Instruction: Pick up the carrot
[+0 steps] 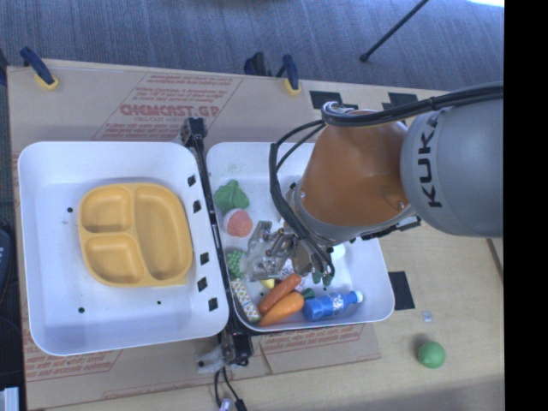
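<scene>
Front and lowest in the shot, a bundle of cables (pixel 224 365) hung off the near edge of the bench (pixel 77 84), right under the seam between the two bins. Just above that, the carrot (pixel 281 302) lay in the near part of the right bin (pixel 374 274), actually two orange pieces side by side, tilted, touching a blue bottle (pixel 330 305) on their right and a spotted corn cob (pixel 243 298) on their left. So not much open room around it: the bin's near wall sat close behind, with clutter on both sides. The jaws (pixel 276 251) hung just above the carrot, over a crinkly silver thing I couldn't make out; honestly I couldn't tell if they were apart or together, since the big orange wrist band (pixel 355 174) and grey arm (pixel 458 174) covered most of the right bin's far and right side. A green leafy toy (pixel 230 196) and a pinkish round one (pixel 239 223) sat near the left wall. The left bin (pixel 51 315) had plenty of free rim around a yellow divided tray (pixel 135 233). A green ball (pixel 431 354) sat alone on the bench, well apart, and yellow-blue clamps (pixel 38 69) pinched the far edge.
</scene>
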You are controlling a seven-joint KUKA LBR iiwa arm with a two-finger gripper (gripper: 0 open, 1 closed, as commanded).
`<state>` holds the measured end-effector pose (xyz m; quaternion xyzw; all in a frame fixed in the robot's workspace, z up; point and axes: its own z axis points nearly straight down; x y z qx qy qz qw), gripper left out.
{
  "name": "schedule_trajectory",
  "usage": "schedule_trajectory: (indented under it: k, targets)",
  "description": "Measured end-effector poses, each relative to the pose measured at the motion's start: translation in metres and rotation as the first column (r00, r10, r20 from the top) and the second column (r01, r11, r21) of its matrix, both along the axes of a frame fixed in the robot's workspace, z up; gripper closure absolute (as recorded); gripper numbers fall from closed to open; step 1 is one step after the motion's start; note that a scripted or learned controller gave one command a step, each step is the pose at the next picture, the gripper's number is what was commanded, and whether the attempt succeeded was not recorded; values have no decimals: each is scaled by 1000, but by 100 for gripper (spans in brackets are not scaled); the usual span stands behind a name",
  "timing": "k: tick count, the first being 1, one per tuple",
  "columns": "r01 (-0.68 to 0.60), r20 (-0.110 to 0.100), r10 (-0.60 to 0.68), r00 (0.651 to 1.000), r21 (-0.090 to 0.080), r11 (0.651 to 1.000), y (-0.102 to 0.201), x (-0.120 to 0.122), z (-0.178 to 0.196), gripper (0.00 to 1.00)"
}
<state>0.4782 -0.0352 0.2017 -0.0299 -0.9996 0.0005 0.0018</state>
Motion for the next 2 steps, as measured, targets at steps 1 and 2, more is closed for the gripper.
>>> schedule_trajectory:
  k: [1,2]
  targets:
    - [-113,6,113,994,-1,994,-62,-1,109,100]
    - [-333,6,333,943,-2,943,-128,26,147,100]
